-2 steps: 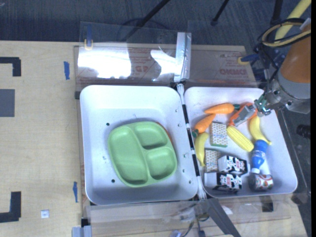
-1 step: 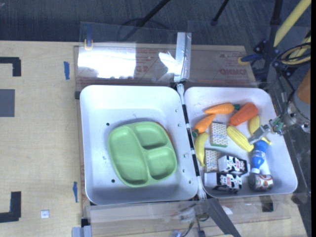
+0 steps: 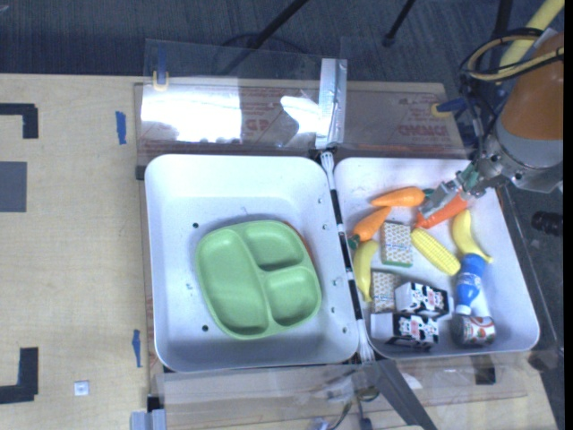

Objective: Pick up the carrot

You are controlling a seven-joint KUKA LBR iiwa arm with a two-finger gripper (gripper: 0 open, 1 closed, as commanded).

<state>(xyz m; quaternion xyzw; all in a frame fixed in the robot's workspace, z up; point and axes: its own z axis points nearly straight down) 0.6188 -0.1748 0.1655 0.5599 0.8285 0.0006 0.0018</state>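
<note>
A pale wooden bench (image 3: 63,267) is marked with black tape corners (image 3: 25,119) and blue tape tabs (image 3: 120,126). Dark grey carpet (image 3: 179,7) is crossed by black stand legs (image 3: 295,7) behind it.

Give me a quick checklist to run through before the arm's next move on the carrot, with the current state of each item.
1. Carrot located in the right bin, near its far right corner: ok.
2. Pincer positioned at the carrot's right end: ok.
3. Carrot seen between the pincer's fingers: cannot tell, that spot is too small and blurred.
4. Room around the carrot: not ok, the corn cob, a banana and another orange vegetable lie close beside it.
5. Carrot lifted off the bin floor: cannot tell.
6. Green divided plate in the left bin, away from the work: ok.
</note>
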